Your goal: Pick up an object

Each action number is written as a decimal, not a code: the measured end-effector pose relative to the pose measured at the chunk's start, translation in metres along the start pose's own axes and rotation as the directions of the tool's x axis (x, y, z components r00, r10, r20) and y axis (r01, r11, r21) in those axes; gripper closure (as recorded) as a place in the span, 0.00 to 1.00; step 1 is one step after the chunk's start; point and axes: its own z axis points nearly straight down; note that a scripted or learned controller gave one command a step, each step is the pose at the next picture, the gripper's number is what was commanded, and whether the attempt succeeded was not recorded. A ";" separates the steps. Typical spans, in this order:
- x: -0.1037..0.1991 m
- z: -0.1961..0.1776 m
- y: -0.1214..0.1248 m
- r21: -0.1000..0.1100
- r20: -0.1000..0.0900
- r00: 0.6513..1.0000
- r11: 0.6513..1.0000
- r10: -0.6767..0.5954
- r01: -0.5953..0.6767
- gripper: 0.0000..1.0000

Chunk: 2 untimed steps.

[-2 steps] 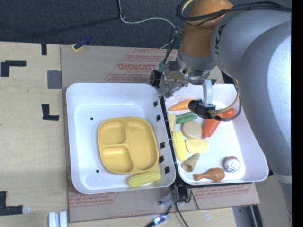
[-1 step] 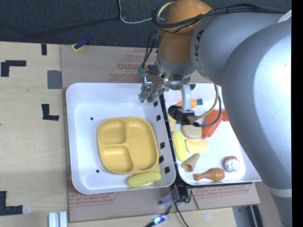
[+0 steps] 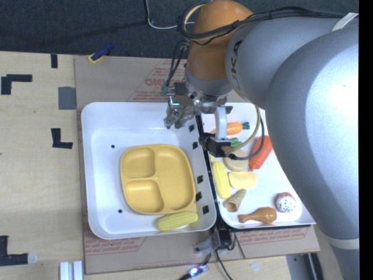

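Observation:
My gripper point(image 3: 179, 114) hangs over the back right corner of the left bin point(image 3: 99, 156), close to the wall shared with the right bin point(image 3: 291, 219). I see nothing held in it. In the left bin, a yellow divided plate point(image 3: 157, 177) lies in the middle and a corn cob point(image 3: 176, 219) lies at its front edge. The right bin holds a second corn cob point(image 3: 221, 179), a small carrot point(image 3: 233, 128), a long orange-red vegetable point(image 3: 261, 150), a yellow wedge point(image 3: 242, 181), a cone point(image 3: 235, 200), a drumstick point(image 3: 258, 216) and a white speckled ball point(image 3: 285, 202).
The large grey arm point(image 3: 303, 98) covers the back and right side of the right bin. Cables point(image 3: 175, 69) run down beside the wrist. Both bins sit on a cardboard sheet point(image 3: 116, 80) on the wooden bench, where a small blue and yellow item point(image 3: 101, 53) lies at the back.

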 end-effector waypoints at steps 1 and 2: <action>0.007 -0.004 -0.002 -0.001 0.000 1.000 1.000 0.000 0.000 1.00; -0.005 -0.001 0.004 -0.001 0.001 1.000 1.000 0.002 -0.002 1.00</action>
